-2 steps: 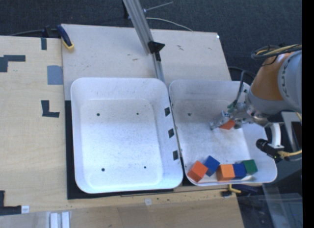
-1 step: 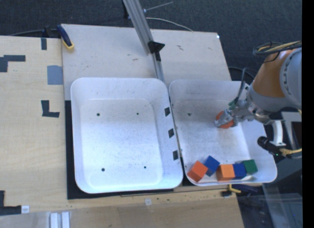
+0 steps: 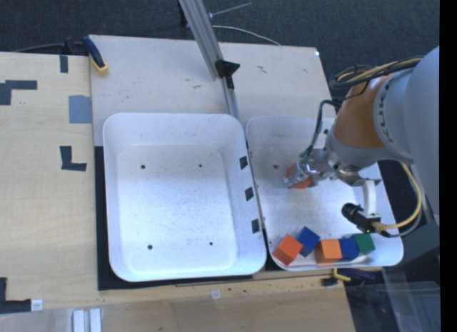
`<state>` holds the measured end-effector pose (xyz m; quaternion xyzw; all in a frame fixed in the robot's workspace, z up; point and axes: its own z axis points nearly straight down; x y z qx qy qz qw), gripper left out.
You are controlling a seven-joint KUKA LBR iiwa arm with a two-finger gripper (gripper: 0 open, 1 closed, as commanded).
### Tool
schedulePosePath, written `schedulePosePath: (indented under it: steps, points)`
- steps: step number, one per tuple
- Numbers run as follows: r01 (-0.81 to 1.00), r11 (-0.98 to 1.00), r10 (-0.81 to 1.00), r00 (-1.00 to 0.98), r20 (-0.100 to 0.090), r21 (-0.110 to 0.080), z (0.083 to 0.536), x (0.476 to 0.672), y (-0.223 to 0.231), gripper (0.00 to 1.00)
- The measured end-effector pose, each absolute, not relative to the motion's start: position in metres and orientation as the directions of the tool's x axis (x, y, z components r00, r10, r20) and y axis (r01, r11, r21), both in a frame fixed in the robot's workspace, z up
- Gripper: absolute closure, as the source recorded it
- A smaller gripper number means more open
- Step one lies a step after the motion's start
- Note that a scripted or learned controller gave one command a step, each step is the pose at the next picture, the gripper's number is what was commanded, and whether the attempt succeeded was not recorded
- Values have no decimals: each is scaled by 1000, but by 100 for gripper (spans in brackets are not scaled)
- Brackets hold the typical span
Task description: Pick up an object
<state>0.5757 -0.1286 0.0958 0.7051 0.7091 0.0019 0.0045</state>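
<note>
The grey arm (image 3: 400, 120) with its orange band reaches over the right bin (image 3: 265, 138). The left bin (image 3: 114, 180) sits alongside. The gripper (image 3: 303, 173) is low in the right bin, clamped on a small red object (image 3: 298, 181). Along the front wall lie orange (image 3: 287, 249), blue (image 3: 308, 240), orange (image 3: 328, 250), blue (image 3: 349, 248) and green (image 3: 364, 243) blocks.
</note>
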Motion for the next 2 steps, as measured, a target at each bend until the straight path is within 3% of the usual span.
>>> schedulePosePath:
  steps: [1, 2]
  points:
    - [1000, 10, 1000, -10, 3, 7, 197, 595, -29, 100]
    - [1000, 10, 1000, -10, 3, -1, 215, 592, 55, 100]
